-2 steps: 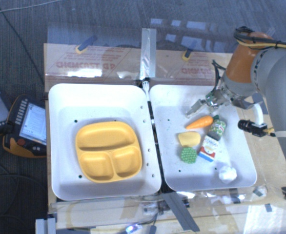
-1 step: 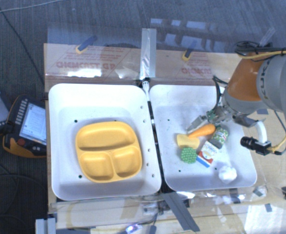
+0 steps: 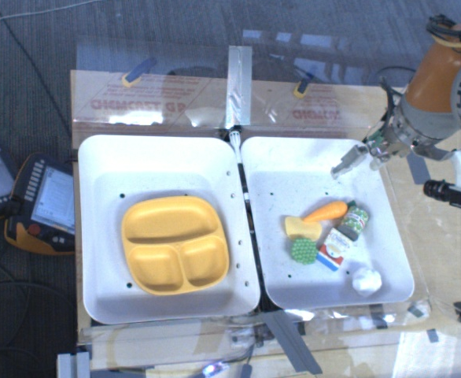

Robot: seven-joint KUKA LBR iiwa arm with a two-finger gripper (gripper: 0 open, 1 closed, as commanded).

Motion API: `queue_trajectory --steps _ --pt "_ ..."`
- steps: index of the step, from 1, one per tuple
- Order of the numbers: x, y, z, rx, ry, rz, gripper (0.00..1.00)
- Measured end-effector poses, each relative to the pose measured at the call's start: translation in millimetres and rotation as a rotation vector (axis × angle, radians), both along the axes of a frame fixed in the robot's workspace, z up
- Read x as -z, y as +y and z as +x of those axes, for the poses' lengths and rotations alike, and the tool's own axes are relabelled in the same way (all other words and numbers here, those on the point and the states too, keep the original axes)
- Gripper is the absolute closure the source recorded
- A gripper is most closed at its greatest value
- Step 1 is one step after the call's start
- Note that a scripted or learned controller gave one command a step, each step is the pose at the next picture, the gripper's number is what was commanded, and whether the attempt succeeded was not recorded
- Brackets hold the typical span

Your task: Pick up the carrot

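The orange carrot (image 3: pixel 328 210) lies on its side in the right white bin (image 3: pixel 293 172), near the bin's middle. Its left end touches a yellow wedge (image 3: pixel 303 227) and its right end sits close to a small green jar (image 3: pixel 355 220). My gripper (image 3: pixel 347 164) hangs over the bin's upper right part, up and to the right of the carrot and apart from it. Nothing shows in the gripper. The arm's orange band (image 3: pixel 435 77) sits at the far right.
A green knobbly ball (image 3: pixel 303 250), a red and white packet (image 3: pixel 334 251) and a white lump (image 3: pixel 366 280) lie just below the carrot. The left bin (image 3: pixel 105 172) holds a yellow divided plate (image 3: pixel 175 242). A teach pendant (image 3: pixel 42 207) lies off the bench at left.
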State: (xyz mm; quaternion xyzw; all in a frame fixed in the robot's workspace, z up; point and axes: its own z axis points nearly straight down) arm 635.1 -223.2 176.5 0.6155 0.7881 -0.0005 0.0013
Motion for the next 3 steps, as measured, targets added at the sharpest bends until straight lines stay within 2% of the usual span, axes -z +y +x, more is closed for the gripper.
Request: queue_trajectory --steps 1,2,3 --pt "25 59 -48 0.081 0.004 0.002 0.0" --pt "-48 53 -46 0.006 0.001 0.002 0.0" --pt "83 39 -49 -0.047 0.0 0.001 0.0"
